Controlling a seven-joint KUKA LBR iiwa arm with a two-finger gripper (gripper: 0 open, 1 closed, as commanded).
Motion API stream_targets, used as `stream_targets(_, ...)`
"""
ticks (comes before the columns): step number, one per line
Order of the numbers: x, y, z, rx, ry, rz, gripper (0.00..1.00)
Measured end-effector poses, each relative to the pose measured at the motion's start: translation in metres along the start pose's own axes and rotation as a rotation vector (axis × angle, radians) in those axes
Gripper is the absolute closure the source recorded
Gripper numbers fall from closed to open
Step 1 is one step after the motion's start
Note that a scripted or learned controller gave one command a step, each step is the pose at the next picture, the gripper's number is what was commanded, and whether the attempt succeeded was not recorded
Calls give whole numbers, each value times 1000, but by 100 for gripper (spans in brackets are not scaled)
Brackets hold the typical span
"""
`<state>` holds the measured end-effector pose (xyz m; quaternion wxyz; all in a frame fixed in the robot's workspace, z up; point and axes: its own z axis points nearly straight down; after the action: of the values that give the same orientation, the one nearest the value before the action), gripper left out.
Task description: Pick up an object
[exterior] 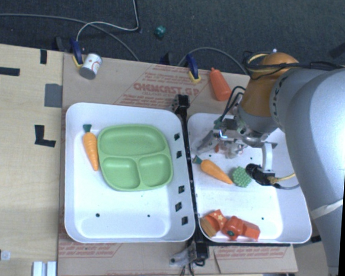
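Observation:
My gripper (219, 143) hangs low over the upper left part of the right bin (285, 216), under the orange band of the wrist (260, 97). Just below it lies an orange toy carrot (215, 171) with a green leafy end (241, 177). A small reddish bit shows right at the gripper's tip; what it is I cannot make out. A cluster of red and orange toy pieces (232, 226) rests near the bin's front edge. The view does not show anything clearly held.
The left bin (112, 226) holds a green divided plate (136, 156) and a second carrot (91, 149) beside it. An orange toy (219, 84) and a small can (91, 65) lie on the cardboard behind the bins. The divider (185, 165) separates the bins.

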<state>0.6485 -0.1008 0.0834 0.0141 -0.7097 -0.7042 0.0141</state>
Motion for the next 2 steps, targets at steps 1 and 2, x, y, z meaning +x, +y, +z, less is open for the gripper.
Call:
stream_targets(1, 1, 0, -1, 2, -1, 1, 0)
stream_targets(2, -3, 8, 1, 25, 7, 3, 0)
